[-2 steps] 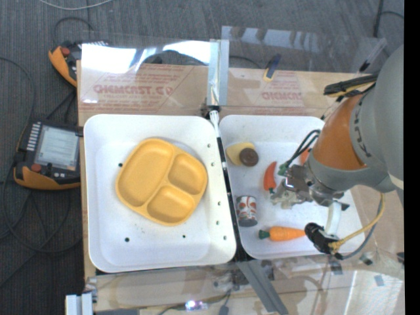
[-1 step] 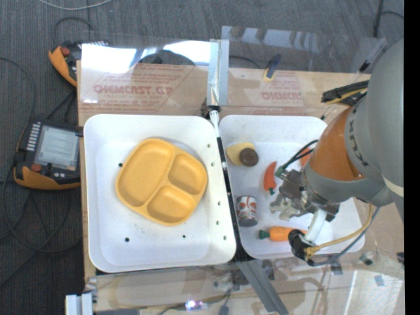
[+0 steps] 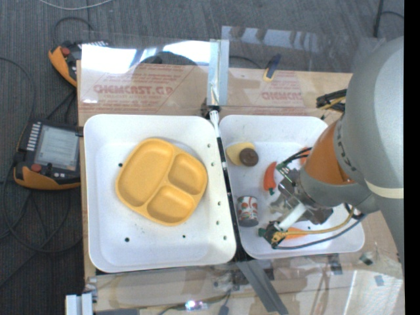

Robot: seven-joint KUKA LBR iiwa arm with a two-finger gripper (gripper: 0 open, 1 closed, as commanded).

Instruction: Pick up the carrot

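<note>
1. In the right bin [image 3: 341, 241], low over its floor: the hand [image 3: 283, 223], slung under the grey arm [image 3: 374, 123] and its orange band [image 3: 325, 159]. Whether it is spread or pressed together cannot be told; cables and fittings mask it, and nothing is seen gripped.
2. Just below the hand: the carrot [image 3: 298, 235], an orange taper lying flat on the bin floor, green end at lower left, partly overlapped by a black cable. It appears unheld; the hand seems set above it for a descent.
3. Beside the hand, upper left: a small red-orange piece [image 3: 270, 174], loose, apart from the carrot.
4. Left of the hand: a small printed can [image 3: 247, 210], near the dividing wall.
5. Further up and left: a yellow round with a brown disc [image 3: 241, 155] on it.
6. Well left, in the left bin [image 3: 98, 241]: a yellow divided plate [image 3: 163, 181], set askew.
7. Surroundings: the table [image 3: 295, 84] of pale board, clear panels behind; a handheld pendant [image 3: 49, 153] on dark carpet.
</note>
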